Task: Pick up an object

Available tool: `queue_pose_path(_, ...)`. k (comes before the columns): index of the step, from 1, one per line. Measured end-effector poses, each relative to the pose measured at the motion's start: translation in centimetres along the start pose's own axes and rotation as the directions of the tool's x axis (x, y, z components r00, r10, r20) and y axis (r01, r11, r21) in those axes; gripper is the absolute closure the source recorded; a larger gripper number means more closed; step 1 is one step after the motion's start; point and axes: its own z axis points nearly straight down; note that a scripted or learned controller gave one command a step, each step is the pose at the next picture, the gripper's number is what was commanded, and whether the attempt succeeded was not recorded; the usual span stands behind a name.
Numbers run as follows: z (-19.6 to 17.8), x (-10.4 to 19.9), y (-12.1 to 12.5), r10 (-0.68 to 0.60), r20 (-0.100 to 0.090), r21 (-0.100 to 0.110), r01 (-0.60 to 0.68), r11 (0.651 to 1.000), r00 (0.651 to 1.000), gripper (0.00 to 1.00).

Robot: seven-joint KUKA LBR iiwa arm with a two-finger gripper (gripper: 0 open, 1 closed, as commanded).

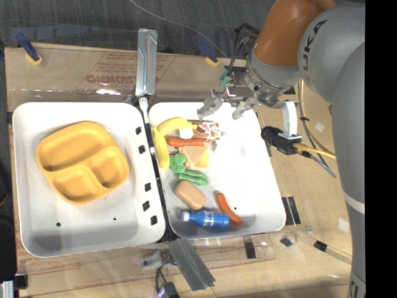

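Observation:
My gripper (221, 110) hangs open over the back edge of the right bin (260, 179), with nothing between its fingers. Just below and to its left lies a pile of toy food: a small printed box (208, 129), a yellow banana (166, 135), a red sausage (186, 143) and an orange wedge (200, 158). Nearer the front are green pieces (186, 169), a tan bread roll (190, 195), a second red sausage (228, 208) and a blue bottle (205, 218).
The left bin (37, 228) holds a yellow divided tray (82, 160). A metal bar (146, 61) stands at the back between the bins. The grey arm with its orange band (285, 23) and black cables fill the right side.

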Motion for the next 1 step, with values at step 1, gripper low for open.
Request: queue_pose_path(1,17.27,0.57,0.08,-0.058,0.002,-0.020,0.058,0.998,0.998,0.00)
